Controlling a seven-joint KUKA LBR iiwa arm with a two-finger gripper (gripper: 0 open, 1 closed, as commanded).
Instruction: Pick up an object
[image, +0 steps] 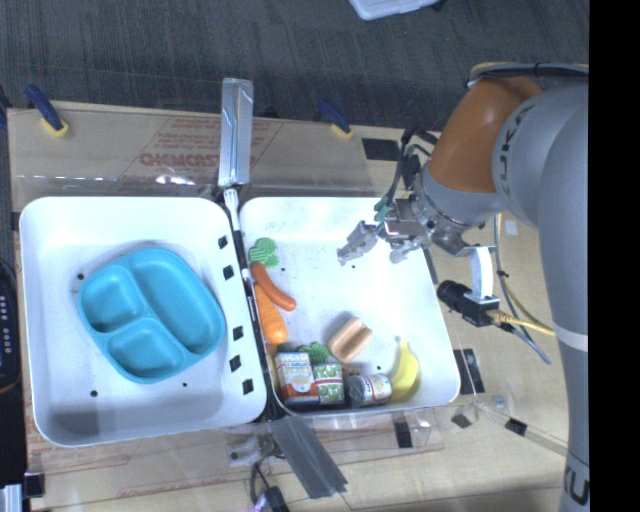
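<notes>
Hovering tool (378, 247), fingers spread wide and gripping nothing, above the right bin (330, 215).

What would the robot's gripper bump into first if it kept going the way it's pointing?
Probably just the bare white floor of the right bin. The gripper hangs above the bin's upper part, pointing down and leftward. The carrot lies farther left, but depth is hard to judge from this slanted view.
</notes>
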